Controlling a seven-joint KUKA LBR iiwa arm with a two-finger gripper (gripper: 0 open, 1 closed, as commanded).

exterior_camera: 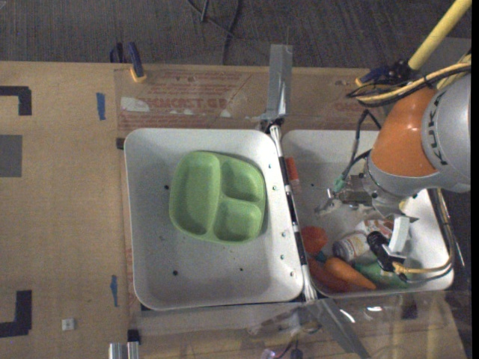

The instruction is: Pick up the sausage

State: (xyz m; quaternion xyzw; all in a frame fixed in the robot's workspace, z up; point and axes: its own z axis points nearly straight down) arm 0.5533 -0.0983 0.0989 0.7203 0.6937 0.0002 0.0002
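A red-brown sausage (322,274) lies in the front left corner of the right bin (322,152), partly under an orange carrot (350,274). My gripper (372,217) hangs over the middle of the right bin, up and to the right of the sausage and apart from it. The grey and orange wrist hides most of the gripper. Nothing can be seen held in it.
Beside the sausage are a round red item (313,238), a small pale can (350,245) and a green item (383,277). A small red-tipped tube (293,172) lies by the right bin's left wall. The left bin (150,223) holds a green divided plate (218,197).
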